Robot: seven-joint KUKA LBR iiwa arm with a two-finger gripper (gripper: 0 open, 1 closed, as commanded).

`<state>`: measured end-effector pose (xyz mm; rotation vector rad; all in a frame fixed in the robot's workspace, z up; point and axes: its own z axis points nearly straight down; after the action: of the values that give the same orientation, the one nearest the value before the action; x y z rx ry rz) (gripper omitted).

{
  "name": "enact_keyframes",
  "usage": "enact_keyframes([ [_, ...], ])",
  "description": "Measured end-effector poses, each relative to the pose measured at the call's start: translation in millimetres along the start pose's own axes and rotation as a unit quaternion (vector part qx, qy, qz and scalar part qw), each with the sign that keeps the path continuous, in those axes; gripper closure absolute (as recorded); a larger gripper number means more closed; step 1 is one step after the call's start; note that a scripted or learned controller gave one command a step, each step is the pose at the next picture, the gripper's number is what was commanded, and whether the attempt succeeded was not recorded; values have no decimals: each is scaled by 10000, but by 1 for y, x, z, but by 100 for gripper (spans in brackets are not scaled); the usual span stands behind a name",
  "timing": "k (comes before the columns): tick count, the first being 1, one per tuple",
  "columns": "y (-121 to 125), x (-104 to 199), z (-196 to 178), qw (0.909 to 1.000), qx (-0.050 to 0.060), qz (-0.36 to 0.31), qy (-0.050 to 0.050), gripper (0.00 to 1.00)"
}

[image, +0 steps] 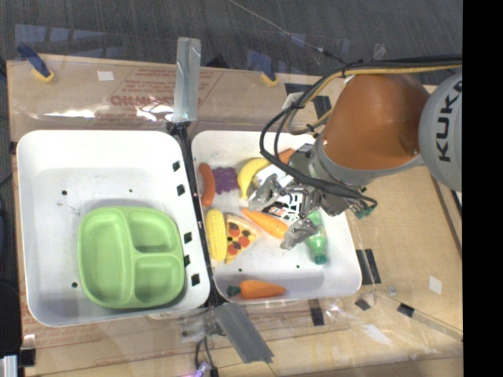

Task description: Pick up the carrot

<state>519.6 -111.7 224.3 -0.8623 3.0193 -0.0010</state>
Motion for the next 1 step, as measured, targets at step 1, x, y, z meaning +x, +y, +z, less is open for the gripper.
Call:
enact_keyframes([
  [1, 5, 26, 101, 9888, -32, -1493, 18, 0],
])
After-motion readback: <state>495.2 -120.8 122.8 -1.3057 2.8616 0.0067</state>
